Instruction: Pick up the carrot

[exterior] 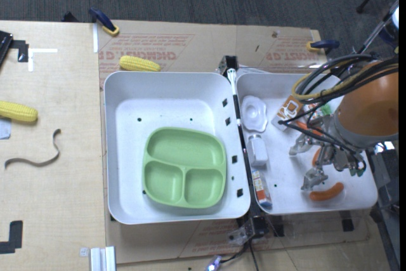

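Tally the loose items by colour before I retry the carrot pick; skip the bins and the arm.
Yellow: 2, corn cob, corn cob
Orange: 1, carrot
Green: 1, divided plate
White: 2, cup-like piece, small block
Total: 6

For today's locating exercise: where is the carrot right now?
The carrot lies in the right bin, near its front right corner, just below the gripper.

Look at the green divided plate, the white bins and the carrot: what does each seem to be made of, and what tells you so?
Green plate: probably moulded plastic, matte, with an even colour and rounded compartment walls. White bins: likely thin plastic, smooth with a faint sheen and rounded corners. Carrot: looks like a toy, perhaps plastic or rubber, uniformly orange and smooth; the view is too small to be sure.
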